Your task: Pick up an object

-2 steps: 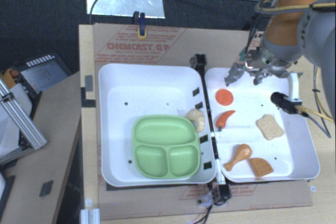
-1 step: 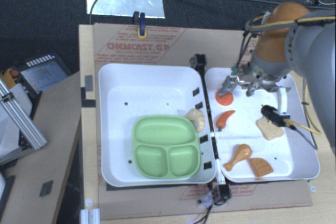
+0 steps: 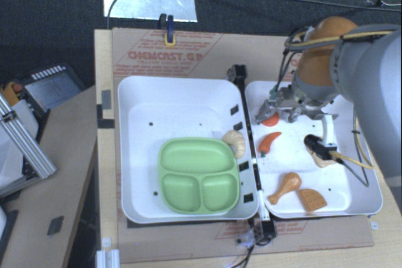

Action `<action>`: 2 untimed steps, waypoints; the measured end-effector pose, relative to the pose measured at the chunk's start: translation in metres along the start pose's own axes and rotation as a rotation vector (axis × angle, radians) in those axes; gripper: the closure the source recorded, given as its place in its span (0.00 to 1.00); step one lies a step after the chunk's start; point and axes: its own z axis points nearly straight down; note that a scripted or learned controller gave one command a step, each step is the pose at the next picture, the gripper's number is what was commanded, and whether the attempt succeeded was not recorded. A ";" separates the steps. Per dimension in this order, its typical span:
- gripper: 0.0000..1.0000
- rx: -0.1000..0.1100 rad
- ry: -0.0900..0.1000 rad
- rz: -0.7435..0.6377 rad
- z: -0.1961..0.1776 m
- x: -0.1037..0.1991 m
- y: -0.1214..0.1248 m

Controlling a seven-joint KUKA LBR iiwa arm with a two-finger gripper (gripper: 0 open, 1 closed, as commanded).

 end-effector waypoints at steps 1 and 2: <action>1.00 -0.003 0.000 0.000 -0.014 0.000 0.002; 1.00 -0.009 -0.001 0.000 -0.058 -0.003 0.004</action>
